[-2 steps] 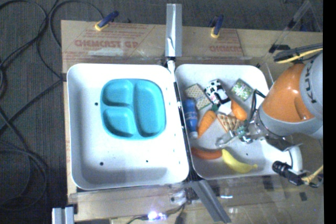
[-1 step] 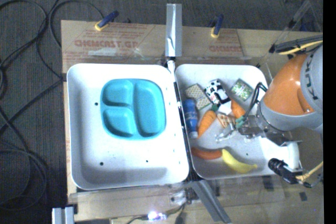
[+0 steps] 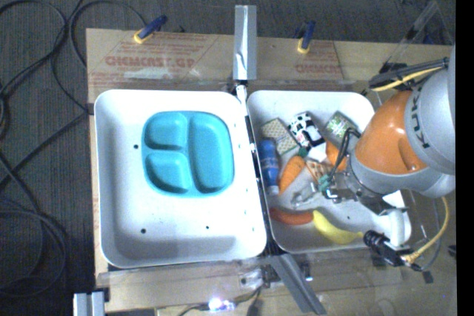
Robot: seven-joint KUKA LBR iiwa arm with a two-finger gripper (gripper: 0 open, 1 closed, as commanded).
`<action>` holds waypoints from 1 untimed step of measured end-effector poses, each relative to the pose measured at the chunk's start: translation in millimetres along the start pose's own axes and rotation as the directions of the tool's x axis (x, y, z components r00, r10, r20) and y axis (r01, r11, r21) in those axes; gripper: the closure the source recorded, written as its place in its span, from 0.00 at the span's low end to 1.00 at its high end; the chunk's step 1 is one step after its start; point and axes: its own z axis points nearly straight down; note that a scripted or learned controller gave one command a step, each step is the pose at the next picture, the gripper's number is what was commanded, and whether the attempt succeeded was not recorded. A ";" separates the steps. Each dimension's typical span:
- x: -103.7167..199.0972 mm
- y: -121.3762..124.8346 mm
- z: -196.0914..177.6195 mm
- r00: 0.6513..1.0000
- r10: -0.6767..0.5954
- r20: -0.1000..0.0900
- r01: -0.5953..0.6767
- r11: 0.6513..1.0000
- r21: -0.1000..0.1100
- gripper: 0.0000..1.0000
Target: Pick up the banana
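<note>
The gripper hangs low in the right bin, and whether it is open or closed I cannot tell. The banana lies just near of it, beside an orange carrot. A blue tray sits in the left bin.

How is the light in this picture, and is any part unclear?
Camera view: even light overall; the left bin shows a soft shadow along its lower wall; a small glare spot sits below the bins; the clutter beside the banana and gripper looks soft and hard to read.
</note>
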 end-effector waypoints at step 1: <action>-28.9 1.3 0.0 0.993 0.118 -0.005 -0.118 0.993 -0.005 0.00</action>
